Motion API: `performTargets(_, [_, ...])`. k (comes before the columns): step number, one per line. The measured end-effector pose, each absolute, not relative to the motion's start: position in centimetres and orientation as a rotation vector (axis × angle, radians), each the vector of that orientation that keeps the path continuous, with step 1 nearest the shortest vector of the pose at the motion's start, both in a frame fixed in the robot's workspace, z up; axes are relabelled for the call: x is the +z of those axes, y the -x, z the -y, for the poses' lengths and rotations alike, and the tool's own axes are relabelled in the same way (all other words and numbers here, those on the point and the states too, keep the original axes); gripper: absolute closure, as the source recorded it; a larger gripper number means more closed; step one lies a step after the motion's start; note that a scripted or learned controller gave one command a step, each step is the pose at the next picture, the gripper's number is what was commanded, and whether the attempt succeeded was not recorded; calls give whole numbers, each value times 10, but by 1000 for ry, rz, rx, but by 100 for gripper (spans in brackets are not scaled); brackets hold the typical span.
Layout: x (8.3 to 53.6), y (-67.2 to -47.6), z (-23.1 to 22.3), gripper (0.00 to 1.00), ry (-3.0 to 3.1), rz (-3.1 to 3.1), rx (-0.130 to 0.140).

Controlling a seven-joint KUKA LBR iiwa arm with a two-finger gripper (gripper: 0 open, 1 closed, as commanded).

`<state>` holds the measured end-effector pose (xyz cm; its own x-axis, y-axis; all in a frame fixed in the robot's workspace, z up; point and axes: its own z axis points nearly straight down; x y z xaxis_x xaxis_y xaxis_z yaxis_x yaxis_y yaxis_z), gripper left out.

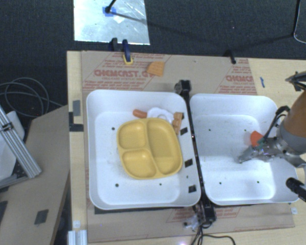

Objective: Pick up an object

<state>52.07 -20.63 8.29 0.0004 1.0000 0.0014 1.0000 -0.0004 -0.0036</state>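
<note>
In the right bin [229, 188], the claw [247, 156] sits low beside a small orange object [255, 136]; whether it is spread or closed I cannot tell. Descending off-centre could nudge the object aside and close on nothing.

Both bins are white: the left bin [99, 152] and the right bin [229, 188]. The divided tray [149, 148] in the left one is pale yellow, with an orange piece [139, 114], a white item [159, 114] and a tan block [178, 119] beside it. The small object [255, 136] in the right bin is orange-red. The cardboard [117, 71] beneath is tan with red lettering.
</note>
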Motion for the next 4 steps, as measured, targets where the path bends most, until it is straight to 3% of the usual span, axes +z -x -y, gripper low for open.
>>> performTargets(1, [85,-542,206,0,2218,2230,-2])
performTargets(2, [85,-580,206,0,2219,2232,-5])
performTargets(3, [97,-580,206,100,2219,2232,-6])
performTargets(4, [96,-580,206,0,2218,2232,-5])
